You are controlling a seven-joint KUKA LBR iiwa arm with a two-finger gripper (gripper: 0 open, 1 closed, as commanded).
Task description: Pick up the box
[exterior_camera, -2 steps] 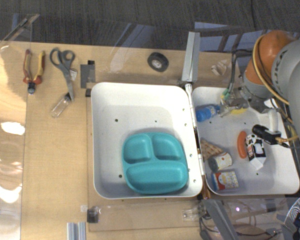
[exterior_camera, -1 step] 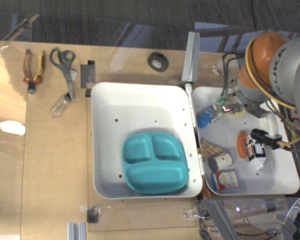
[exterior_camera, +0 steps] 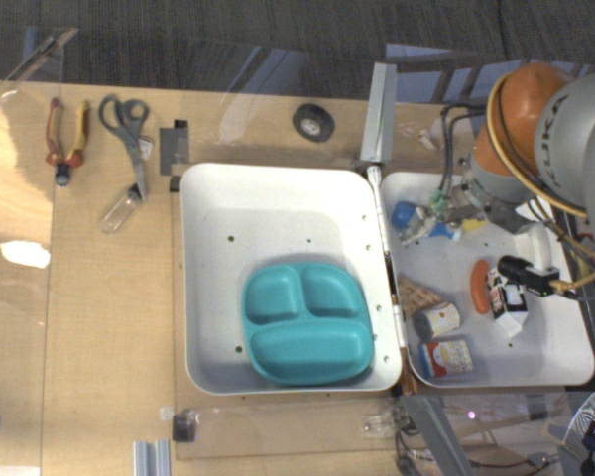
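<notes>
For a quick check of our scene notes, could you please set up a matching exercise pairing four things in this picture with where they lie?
Things:
1. teal tray
2. scissors
3. small box
4. roll of tape

Places:
A. on the bench, left of both bins
B. near corner of the right bin
C. in the left bin
D. on the bench, beyond the left bin's far edge

Pairs: 1-C, 2-A, 3-B, 4-D

Fixed overhead cam, slanted on bins point(exterior_camera: 193, 296)
</notes>
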